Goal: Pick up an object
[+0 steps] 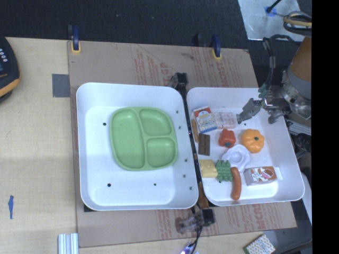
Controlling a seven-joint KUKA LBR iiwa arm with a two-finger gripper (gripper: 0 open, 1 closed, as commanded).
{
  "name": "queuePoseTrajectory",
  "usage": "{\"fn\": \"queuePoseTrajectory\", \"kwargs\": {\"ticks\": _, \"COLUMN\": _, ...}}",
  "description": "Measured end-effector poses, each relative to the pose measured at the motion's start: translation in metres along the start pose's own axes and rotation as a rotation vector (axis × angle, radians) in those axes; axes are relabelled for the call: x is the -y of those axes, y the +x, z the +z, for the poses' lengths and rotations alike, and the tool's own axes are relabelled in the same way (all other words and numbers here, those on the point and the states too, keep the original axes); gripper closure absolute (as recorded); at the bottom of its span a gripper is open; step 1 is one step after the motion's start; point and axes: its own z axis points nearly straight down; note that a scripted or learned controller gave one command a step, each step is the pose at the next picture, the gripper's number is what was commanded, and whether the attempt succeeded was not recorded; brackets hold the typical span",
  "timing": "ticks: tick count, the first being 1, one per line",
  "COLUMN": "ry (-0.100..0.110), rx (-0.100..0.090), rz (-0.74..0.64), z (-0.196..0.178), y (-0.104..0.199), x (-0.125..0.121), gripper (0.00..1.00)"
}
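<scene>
Tan worktop (37, 142), two white bins. Gripper (260, 110) spread, holding nothing, over right bin (288, 142), at 12 o'clock from pumpkin (252, 141). Green tray (143, 138) in left bin (90, 142).

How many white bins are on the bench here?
2. The left bin holds a green plate; the right bin beside it holds the toy food, with the claw over its far right part.

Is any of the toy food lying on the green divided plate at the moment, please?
No, the green divided plate sits bare in the left bin, while the toy food, such as the orange pumpkin, lies in the right bin.
</scene>
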Motion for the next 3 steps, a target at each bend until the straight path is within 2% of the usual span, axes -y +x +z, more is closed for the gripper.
{"fn": "queuePoseTrajectory", "kwargs": {"ticks": 1, "ry": 0.002, "rx": -0.003, "rz": -0.002, "z": 0.173, "y": 0.023, "x": -0.022, "gripper": 0.00}}
{"fn": "queuePoseTrajectory", "kwargs": {"ticks": 2, "ry": -0.006, "rx": 0.001, "rz": -0.003, "z": 0.153, "y": 0.020, "x": -0.024, "gripper": 1.00}}
{"fn": "queuePoseTrajectory", "kwargs": {"ticks": 3, "ry": -0.010, "rx": -0.003, "rz": -0.006, "z": 0.061, "y": 0.093, "x": -0.040, "gripper": 1.00}}
